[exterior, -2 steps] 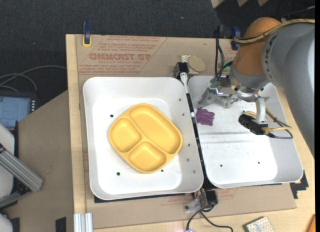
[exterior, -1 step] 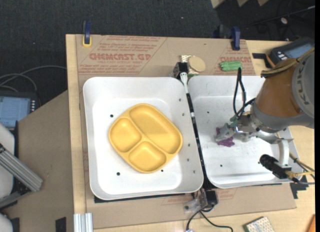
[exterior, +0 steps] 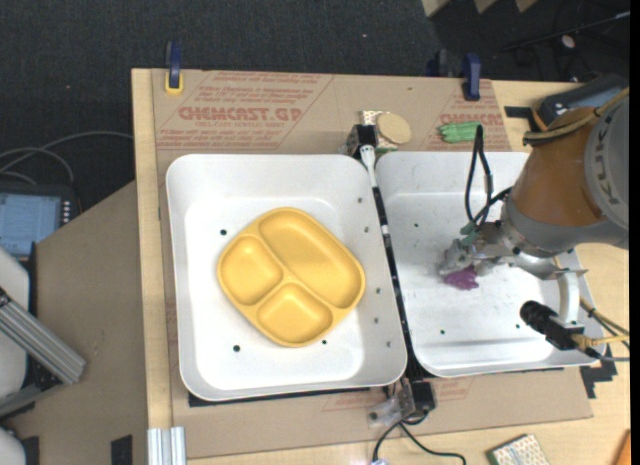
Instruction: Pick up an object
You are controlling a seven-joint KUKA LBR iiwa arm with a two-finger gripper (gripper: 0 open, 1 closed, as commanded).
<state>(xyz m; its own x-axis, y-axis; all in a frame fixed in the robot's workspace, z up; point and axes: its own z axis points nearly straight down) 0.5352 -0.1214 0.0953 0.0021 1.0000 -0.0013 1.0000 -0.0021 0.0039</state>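
The small purple object [exterior: 462, 278] lies in the right white bin [exterior: 440, 348], touching the gripper [exterior: 467, 256] poised just above it. Whether the fingers are open or closed I cannot tell. Closing off-centre could nudge it aside.

Grey arm [exterior: 610, 168]; orange band [exterior: 555, 188]; black cable [exterior: 482, 178].
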